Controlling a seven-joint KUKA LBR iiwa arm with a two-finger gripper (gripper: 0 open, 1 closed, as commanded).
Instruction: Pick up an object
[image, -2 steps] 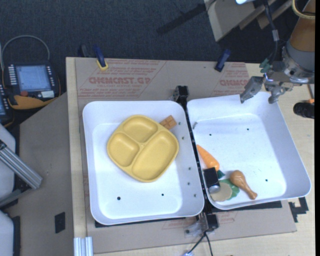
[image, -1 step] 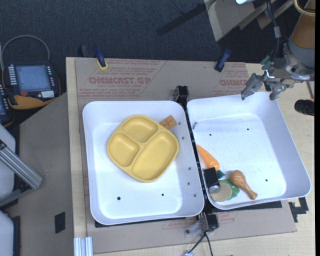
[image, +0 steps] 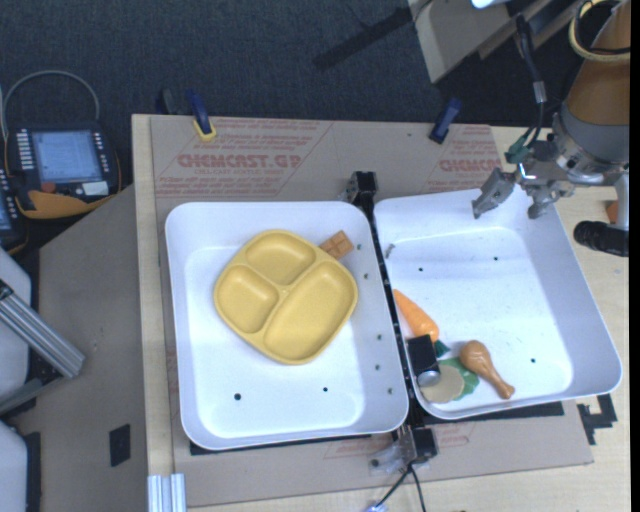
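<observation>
Gripper poised over the right bin's far edge, fingers spread and holding nothing.
Candidate objects cluster at that bin's near-left corner: a toy carrot and drumstick, both probably light, rigid plastic, best pinched across the narrow middle; a yellow divided plate fills the left bin.
</observation>
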